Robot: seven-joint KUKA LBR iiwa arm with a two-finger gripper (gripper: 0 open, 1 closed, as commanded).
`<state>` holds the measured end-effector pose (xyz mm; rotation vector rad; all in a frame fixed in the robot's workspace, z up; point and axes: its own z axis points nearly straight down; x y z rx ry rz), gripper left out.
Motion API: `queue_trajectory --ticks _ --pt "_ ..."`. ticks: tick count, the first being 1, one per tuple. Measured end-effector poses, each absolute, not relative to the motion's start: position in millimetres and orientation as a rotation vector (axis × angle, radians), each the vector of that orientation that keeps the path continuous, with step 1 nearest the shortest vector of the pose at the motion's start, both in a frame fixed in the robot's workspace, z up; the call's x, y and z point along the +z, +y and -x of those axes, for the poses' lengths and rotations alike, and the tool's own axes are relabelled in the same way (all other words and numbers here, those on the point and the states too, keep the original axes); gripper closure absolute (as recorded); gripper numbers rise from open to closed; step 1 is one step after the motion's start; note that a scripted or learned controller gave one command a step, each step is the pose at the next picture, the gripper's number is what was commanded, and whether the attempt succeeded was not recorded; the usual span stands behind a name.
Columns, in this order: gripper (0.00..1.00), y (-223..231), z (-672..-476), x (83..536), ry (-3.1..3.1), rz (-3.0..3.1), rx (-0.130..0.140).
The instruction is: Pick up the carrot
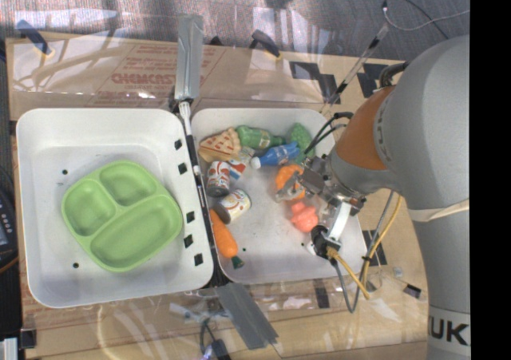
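The carrot (pixel 223 234) is orange and lies along the left wall of the right bin (pixel 275 267), near its front left corner, with nothing gripping it. My gripper (pixel 301 186) hangs over the right half of that bin, well to the right of the carrot. It sits right beside a small orange toy (pixel 284 176) and just above a pink toy (pixel 303 216). The wrist hides the gripper's tip.
A striped can (pixel 217 177) and a small cup (pixel 235 205) lie just behind the carrot. A pizza-slice toy (pixel 222 145), a green bottle (pixel 255 137), a blue bottle (pixel 276 155) and a green toy (pixel 301 136) crowd the back. The left bin (pixel 48 135) holds a green divided plate (pixel 121 215).
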<state>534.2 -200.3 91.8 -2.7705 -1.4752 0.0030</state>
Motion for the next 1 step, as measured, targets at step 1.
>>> queue_trajectory --ticks 1 --pt "0.0 -184.3 -616.1 189.1 -1.49 2.765 0.0"
